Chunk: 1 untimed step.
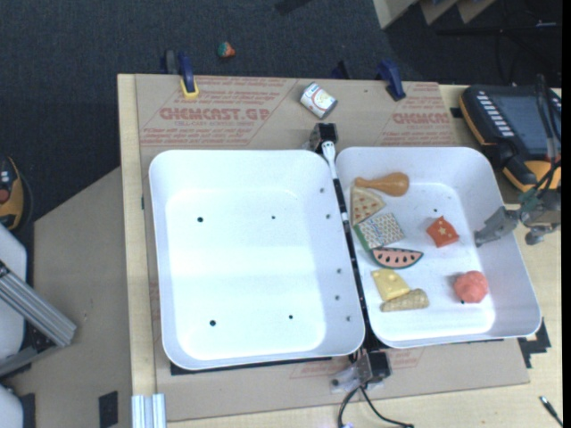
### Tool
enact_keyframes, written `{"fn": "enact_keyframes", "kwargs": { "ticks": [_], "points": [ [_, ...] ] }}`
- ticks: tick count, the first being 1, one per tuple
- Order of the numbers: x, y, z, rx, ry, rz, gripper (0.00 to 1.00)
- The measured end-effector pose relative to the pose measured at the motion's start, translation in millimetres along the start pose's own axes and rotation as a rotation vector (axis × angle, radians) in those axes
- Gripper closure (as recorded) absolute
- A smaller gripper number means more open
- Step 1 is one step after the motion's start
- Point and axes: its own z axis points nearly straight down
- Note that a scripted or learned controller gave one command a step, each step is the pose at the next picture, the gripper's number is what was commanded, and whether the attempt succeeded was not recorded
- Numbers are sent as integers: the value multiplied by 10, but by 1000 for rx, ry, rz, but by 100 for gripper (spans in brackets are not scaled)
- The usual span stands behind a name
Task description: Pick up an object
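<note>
The gripper came in from the right and hung over the right rim of the right bin, low and grey against the white. From where I stood I could not tell whether it was wide or narrow. Nothing showed in its grasp.

All the toy food lay in that right bin. A drumstick sat near the far wall, with a pizza slice just below it. Next came a checkered piece with a green edge, touching the pizza slice. A watermelon slice lay just under that. Closer to me were a cheese wedge and a tan pastry, touching each other. These six ran in a loose column along the bin's left side. A red block lay apart in the middle, the nearest piece to the gripper. A red ball rested near the front right corner.

The left bin sat beside the right one, their rims meeting. A black clip stood at the far end of that seam. On the board behind the bins lay a small white box, and two blue clamps held the board's far edge. A handheld pendant lay at the far right.
</note>
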Motion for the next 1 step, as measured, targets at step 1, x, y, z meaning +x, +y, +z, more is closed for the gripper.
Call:
{"fn": "enact_keyframes", "kwargs": {
  "ticks": [1],
  "points": [
    [728,-182,1197,14,9,-5,0]
  ]
}}
